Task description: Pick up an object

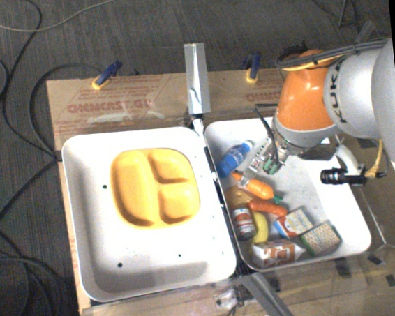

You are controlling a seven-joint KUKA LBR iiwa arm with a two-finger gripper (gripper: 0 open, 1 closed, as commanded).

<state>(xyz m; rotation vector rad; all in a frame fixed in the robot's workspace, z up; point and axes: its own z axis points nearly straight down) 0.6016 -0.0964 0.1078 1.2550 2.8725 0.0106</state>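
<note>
The gripper [268, 159] is seen low over the right bin [346, 233], just above an orange carrot [256, 185] and beside a blue bottle [234, 157]; how far it is opened cannot be told, and nothing is seen held in it. The carrot, lying among packed toy groceries near the bin's left wall, is judged light, stiff and rather smooth. It would best be taken across its thicker middle, where slipping is less likely.

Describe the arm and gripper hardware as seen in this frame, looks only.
The arm is light grey and rounded, with black KUKA lettering on its side. A glossy orange band wraps it above the wrist. The gripper is a small metallic grey assembly. A thin dark cable runs beside the wrist.
</note>
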